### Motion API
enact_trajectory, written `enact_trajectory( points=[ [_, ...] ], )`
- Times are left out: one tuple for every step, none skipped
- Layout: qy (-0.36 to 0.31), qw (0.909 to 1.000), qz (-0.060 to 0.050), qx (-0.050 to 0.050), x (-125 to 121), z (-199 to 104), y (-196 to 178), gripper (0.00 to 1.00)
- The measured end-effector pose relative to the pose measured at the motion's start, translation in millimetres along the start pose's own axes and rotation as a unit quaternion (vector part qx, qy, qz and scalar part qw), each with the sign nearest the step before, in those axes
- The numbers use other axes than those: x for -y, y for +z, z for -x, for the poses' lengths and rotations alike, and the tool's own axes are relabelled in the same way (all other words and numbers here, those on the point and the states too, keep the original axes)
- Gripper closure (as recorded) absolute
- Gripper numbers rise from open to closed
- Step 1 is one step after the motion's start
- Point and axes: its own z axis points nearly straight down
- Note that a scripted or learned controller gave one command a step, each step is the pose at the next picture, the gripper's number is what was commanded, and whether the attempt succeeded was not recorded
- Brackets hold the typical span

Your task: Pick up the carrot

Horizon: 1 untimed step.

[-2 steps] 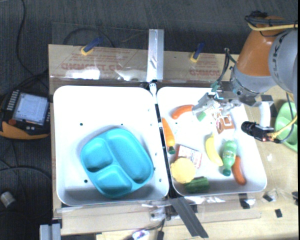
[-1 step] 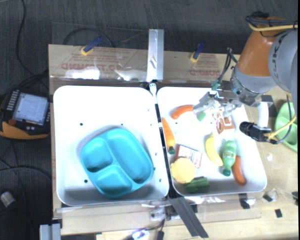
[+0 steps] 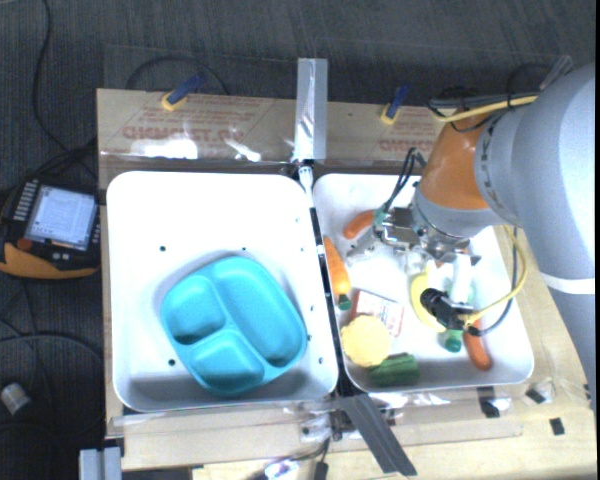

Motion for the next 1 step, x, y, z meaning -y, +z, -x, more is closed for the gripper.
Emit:
enact_trajectory(
  points=[
    [0.055,0.9985,0.006,-0.003,-10.6,50.1,11.7,0.00]
  ],
)
